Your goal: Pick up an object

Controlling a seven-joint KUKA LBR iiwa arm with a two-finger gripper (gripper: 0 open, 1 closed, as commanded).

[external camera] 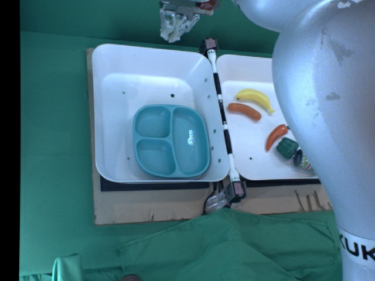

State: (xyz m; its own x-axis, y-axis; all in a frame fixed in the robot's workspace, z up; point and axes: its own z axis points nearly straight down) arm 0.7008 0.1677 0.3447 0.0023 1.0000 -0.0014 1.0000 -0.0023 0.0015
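Observation:
My gripper (174, 31) hangs high over the back edge of the left bin (117, 69), its pale fingers (171, 28) close together with nothing between them. In the right bin (246, 157) lie a yellow banana (256, 98), a red-orange sausage (244, 111), an orange-red chilli pepper (276, 136), a dark green piece (287, 148) and a small dark item (302, 160) partly hidden by the arm. A teal three-compartment plate (171, 140) rests in the left bin.
The big grey arm (316, 86) covers the right side of the right bin. A black-and-white striped bar (221, 116) runs between the bins. Brown cardboard (152, 206) lies under them, with green cloth (234, 244) bunched at the front.

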